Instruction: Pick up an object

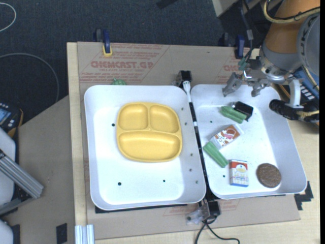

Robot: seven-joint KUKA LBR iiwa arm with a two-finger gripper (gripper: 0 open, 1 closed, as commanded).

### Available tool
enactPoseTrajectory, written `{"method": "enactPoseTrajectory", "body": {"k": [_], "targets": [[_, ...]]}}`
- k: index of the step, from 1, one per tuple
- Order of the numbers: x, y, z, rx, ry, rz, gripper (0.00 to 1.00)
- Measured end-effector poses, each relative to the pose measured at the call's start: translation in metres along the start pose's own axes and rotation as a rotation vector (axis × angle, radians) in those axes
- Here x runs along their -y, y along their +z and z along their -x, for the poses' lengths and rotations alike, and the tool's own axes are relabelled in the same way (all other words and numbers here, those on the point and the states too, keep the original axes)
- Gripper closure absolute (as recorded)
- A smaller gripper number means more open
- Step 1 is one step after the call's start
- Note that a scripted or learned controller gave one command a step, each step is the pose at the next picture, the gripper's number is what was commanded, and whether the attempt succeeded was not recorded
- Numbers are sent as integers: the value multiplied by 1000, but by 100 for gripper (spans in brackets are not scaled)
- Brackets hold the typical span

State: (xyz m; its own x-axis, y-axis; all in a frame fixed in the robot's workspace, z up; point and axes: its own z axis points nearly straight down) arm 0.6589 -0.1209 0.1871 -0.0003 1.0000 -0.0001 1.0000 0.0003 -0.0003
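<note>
Your gripper (pixel 246 85) hangs spread open and holds nothing, above the right bin's (pixel 289 136) far edge. Just below it lie a green stick (pixel 231 114) and black block (pixel 244 109). You're approaching; next, descend squarely over one.

Just below the gripper (pixel 245 87) a green stick (pixel 231 114) lies flat against a black block (pixel 244 109). Further down sit a small red-and-white packet (pixel 226 136) tilted, and another green stick (pixel 215 153). Farthest off lie a red-and-white carton (pixel 238 173) and a brown round cookie (pixel 268 175).
</note>
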Motion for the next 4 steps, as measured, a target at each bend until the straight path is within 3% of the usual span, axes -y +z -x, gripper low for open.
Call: {"method": "enactPoseTrajectory", "body": {"k": [1, 2, 3, 4], "targets": [[47, -73, -71, -3, -6, 2, 0], [46, -79, -67, 0, -2, 2, 100], [116, -91, -112, -3, -4, -4, 100], [150, -144, -192, -4, -10, 6, 100]]}}
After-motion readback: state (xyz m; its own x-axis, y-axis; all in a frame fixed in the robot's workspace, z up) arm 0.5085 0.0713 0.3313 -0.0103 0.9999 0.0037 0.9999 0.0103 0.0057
